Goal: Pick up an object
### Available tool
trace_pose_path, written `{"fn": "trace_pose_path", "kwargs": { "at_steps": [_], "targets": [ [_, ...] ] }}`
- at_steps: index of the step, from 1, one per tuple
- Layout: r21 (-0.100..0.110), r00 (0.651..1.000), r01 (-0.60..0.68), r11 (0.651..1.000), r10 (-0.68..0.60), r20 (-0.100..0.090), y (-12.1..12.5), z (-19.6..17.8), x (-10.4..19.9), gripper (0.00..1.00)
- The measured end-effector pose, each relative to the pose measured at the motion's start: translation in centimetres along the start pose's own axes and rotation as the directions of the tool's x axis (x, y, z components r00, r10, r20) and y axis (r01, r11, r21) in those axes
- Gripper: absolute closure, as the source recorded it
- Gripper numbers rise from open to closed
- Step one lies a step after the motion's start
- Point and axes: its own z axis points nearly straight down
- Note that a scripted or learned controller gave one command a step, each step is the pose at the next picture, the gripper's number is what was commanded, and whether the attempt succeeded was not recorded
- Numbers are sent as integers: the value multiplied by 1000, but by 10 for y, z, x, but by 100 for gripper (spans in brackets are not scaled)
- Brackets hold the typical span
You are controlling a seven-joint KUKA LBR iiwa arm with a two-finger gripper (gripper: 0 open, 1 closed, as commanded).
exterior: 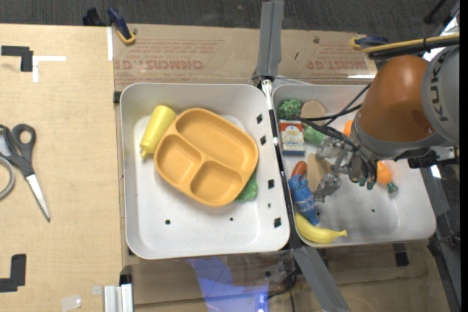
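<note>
My gripper (330,182) hangs low inside the right bin (384,224), left of its middle, under the orange band of the arm (395,107). Just left of it lie a blue object (300,196) and a red one (298,169), with a pale wooden piece (316,167) between them and the gripper. A yellow banana (319,232) rests at the bin's front left corner. Further back sit a small white and red carton (292,136), a green item (290,107) and a beige disc (313,110). An orange carrot-like toy (383,173) lies to the gripper's right.
The left bin (142,230) holds a yellow divided tray (206,156), a yellow bottle (156,129) against the tray's left edge, and a green item (249,190) peeking from under the tray. Scissors (25,164) lie on the bench at far left.
</note>
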Motion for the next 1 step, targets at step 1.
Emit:
{"fn": "trace_pose_path", "kwargs": {
  "at_steps": [1],
  "targets": [
    [0,998,64,998,-64,-12,6,4,-24,0]
  ]
}}
